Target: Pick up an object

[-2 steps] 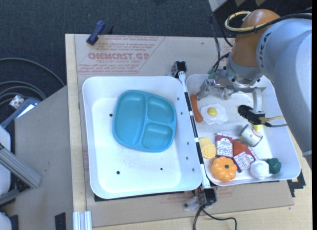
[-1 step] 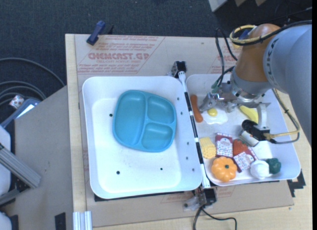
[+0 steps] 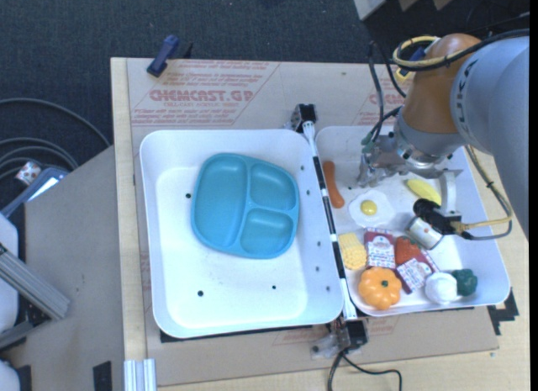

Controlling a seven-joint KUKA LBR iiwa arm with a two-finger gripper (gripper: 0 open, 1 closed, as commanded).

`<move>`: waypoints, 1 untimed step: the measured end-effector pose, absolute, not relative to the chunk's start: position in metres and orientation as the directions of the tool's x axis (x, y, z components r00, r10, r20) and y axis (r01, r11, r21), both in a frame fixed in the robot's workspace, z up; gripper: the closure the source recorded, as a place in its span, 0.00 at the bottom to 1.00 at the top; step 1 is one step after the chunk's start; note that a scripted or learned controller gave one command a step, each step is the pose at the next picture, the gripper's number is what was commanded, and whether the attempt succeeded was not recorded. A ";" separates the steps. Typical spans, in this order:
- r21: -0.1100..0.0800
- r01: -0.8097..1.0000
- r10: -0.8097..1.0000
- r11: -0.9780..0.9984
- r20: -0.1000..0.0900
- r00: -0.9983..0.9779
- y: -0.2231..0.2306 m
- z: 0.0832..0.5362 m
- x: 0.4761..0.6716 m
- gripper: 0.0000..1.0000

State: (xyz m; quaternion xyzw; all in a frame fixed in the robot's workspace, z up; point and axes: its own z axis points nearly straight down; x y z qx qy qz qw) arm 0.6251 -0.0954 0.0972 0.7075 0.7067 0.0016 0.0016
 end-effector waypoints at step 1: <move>0.004 1.000 1.000 -0.001 0.000 0.001 -0.095 0.097 0.625 0.00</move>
